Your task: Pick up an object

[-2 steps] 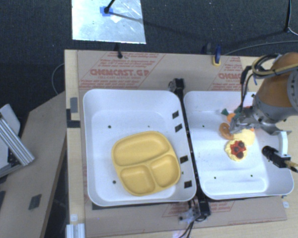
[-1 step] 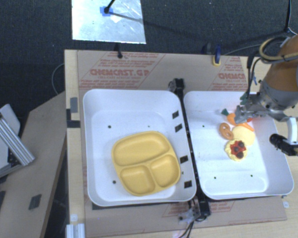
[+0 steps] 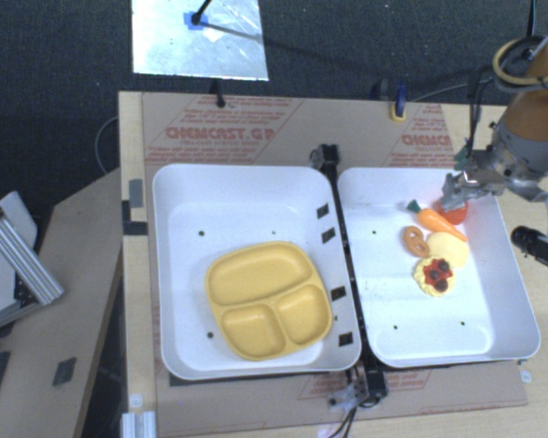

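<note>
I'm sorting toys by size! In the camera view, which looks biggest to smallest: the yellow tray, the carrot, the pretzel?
1. Yellow tray, by far the biggest.
2. Carrot.
3. Pretzel, only slightly smaller than the carrot.

Arm [image 3: 530, 108] enters at upper right of frame, grey links with orange band above wrist. End effector [image 3: 460, 192] hangs low at right-centre, pointing down and leftward.
</note>
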You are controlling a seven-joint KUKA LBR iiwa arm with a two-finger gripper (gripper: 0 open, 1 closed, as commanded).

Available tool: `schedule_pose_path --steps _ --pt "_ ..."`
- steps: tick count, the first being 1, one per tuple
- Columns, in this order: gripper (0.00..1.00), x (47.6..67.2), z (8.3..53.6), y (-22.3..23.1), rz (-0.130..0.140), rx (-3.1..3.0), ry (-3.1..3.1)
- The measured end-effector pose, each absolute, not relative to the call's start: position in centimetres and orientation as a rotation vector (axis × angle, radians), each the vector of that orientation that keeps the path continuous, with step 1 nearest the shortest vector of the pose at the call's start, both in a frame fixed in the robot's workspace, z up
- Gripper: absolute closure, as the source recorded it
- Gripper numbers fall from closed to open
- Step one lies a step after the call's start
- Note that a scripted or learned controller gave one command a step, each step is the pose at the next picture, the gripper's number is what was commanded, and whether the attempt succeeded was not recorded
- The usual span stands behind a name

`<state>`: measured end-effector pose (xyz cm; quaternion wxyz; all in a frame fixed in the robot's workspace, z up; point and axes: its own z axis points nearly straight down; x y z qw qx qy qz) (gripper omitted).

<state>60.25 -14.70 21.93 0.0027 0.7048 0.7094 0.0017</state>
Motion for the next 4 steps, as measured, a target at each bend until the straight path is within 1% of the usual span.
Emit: schedule_pose_path --steps 1,2,3,4 --pt "1.00 60.3 22.9 -14.7 0.002 2.213 2.226" --pt "1.00 59.9 22.4 -8.7 0.002 2.212 2.230" --pt "1.00 59.6 21.6 -3.7 0.003 2.211 2.232" --pt "1.00 60.7 22.6 1.7 0.004 2.210 2.232"
